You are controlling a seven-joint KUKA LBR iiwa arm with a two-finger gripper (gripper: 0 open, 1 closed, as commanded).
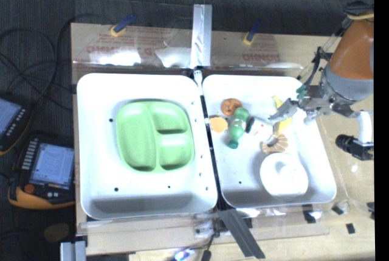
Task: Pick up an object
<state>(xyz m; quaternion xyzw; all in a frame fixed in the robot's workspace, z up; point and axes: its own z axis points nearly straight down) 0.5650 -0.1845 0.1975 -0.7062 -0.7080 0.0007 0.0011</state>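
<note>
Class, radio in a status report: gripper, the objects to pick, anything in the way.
Gripper low over right bin, nothing seen in it. Green bottle lying left of it. Yellow piece, white bowl crowd close by.

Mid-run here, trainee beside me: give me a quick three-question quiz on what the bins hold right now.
1. True or false: the green divided plastic tray lies in the right white bin.
2. Which lies nearest the round white plastic bowl? A) green plastic bottle B) tan ridged shell-shaped toy C) orange round toy
3. Fill in: the gripper hangs over the ___ bin.

Key: 1 false; 2 B; 3 right.
</note>
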